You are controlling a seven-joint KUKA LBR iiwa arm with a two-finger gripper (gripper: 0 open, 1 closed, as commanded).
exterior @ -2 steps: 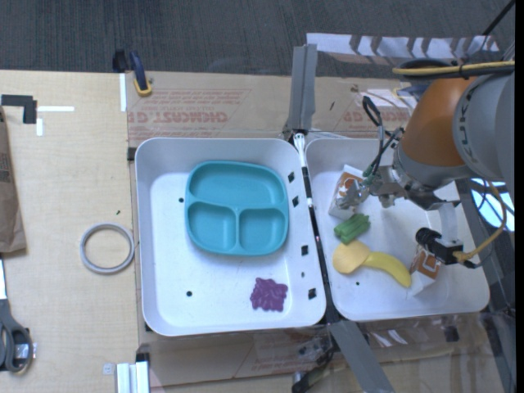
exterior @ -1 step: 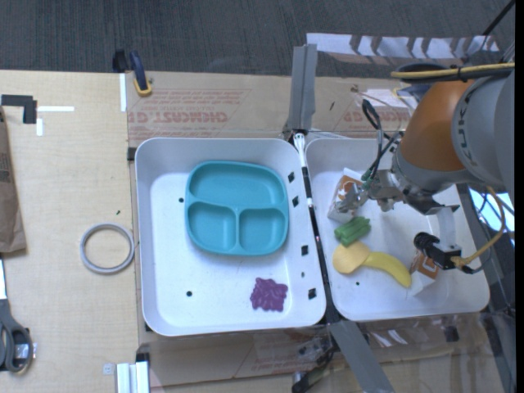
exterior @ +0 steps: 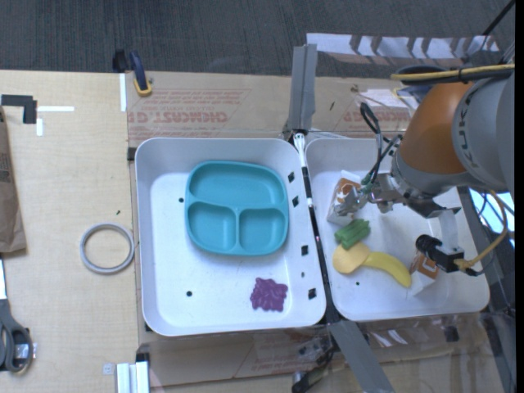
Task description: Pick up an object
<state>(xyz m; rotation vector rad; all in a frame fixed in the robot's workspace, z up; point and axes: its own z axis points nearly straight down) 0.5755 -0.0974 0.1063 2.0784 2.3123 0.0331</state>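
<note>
My gripper (exterior: 357, 205) is low over the left part of the right bin (exterior: 458, 301), reaching in from the right. It sits right against a small white and orange packet (exterior: 341, 195) and just above a green toy (exterior: 352, 234). Whether it touches either one is unclear. A yellow banana (exterior: 373, 263) lies below the green toy. A small brown and white item (exterior: 423, 266) rests to the banana's right.
The left bin (exterior: 155, 301) bears a teal divided plate (exterior: 237, 209) and a purple grape bunch (exterior: 268, 294). A grey tape ring (exterior: 107, 247) lies on the bench at the left. The grey arm with its orange band (exterior: 438, 129) overhangs the right bin's back.
</note>
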